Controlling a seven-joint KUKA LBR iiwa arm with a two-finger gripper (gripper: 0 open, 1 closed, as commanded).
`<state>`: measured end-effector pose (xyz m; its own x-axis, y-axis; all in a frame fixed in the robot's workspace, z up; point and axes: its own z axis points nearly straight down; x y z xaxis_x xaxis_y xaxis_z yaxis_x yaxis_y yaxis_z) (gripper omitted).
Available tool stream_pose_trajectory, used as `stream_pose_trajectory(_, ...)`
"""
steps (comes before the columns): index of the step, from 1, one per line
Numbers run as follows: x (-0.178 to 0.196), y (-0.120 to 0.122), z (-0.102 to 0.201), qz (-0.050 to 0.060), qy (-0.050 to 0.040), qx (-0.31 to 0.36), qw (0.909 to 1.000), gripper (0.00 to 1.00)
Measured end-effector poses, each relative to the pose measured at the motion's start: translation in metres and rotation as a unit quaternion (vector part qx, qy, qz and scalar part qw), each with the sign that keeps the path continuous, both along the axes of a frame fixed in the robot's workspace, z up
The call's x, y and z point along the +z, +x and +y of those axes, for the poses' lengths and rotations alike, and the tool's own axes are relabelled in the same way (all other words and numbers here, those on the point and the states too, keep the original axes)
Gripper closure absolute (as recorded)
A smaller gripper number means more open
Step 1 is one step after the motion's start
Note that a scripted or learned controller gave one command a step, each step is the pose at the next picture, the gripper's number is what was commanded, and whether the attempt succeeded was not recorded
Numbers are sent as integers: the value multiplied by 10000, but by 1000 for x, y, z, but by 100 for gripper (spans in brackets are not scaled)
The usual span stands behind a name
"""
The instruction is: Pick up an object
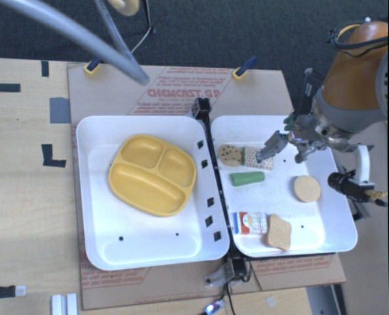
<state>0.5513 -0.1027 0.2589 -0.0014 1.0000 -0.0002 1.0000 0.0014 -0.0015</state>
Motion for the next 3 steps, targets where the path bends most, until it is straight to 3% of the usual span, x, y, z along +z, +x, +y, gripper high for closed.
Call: stream_pose_trajectory(3, -157, -4, 1, 34, 4, 0, 10000, 0)
